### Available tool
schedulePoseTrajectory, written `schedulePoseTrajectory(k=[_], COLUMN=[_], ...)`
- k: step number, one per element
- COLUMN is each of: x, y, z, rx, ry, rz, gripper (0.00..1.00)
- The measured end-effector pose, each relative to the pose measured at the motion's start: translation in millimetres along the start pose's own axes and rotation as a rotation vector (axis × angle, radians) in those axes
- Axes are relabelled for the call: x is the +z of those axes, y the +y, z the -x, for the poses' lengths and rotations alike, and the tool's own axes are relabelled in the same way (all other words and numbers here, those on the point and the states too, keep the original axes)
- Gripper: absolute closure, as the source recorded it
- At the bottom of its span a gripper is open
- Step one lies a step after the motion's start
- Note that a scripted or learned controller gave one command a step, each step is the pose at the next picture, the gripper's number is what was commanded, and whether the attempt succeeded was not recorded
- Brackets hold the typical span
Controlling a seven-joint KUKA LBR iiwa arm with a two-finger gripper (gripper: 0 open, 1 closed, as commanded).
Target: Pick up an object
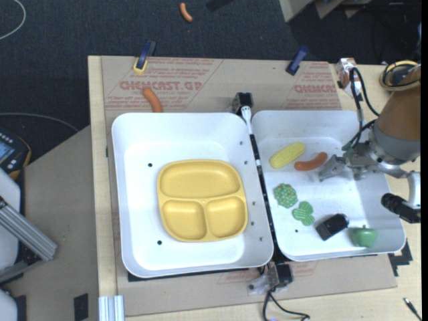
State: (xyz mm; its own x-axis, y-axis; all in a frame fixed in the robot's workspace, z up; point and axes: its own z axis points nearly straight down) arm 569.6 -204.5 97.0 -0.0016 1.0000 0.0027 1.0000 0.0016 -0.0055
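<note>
Arm (401,122) is a chunky orange band over a grey wrist, with dull metal fingers (332,169) and a black cable.

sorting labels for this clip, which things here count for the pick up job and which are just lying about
For the job: gripper; in the right bin: sausage, corn cob, two green broccoli pieces, black block, green pepper.

Lying about: yellow divided plate in the left bin; orange sausage on the bench; orange piece on the floor.
</note>
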Motion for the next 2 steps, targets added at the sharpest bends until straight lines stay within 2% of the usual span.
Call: schedulePoseTrajectory(k=[1, 2], x=[13.3, 1.3], y=[-0.1, 0.8], z=[-0.8, -0.3], rx=[0.001, 0.001], ry=[-0.001, -0.003], rz=[0.002, 0.006], gripper=[0.00, 1.00])
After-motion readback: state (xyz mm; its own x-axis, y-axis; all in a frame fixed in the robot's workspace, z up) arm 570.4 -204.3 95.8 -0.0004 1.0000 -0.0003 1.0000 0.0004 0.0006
